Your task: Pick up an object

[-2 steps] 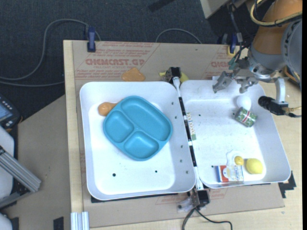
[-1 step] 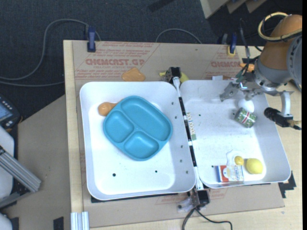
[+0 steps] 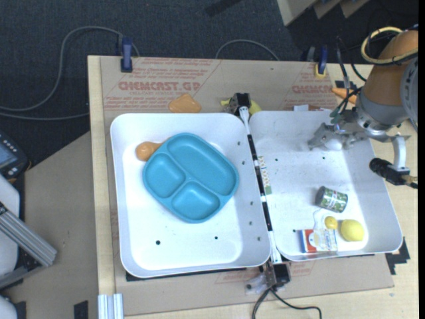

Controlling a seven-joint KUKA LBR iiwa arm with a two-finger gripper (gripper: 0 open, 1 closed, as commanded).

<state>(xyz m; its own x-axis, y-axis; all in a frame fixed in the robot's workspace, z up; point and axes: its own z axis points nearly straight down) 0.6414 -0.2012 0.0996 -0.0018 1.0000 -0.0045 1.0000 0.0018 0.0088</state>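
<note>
The bench [image 3: 199, 72] of brown board carries two white bins. The left bin [image 3: 133, 231] lies well off to the gripper's left; the right bin [image 3: 292, 178] sits under it. The arm [image 3: 392, 72], grey with its orange band, comes in from the right and is cut off by the picture's edge, so only its wrist end is plain.

In the left bin, far from the gripper, rests a blue divided plate [image 3: 191, 176]. An orange piece [image 3: 145, 150] peeks from under the plate's near-left rim, mostly hidden.

The gripper [image 3: 329, 140] hangs over the upper part of the right bin, its two grey fingers spread apart, nothing between them. Whether the tips touch the bin floor I cannot tell.

Below the gripper, well apart from it, lies a small green can [image 3: 331, 199] on its side. Further down sits a yellow lemon-like ball [image 3: 352, 230], and beside that a flat red, white and blue packet [image 3: 315, 240], its print too small to read.

Beyond the left bin, on the bare board, sits another orange lump [image 3: 184, 103].
</note>
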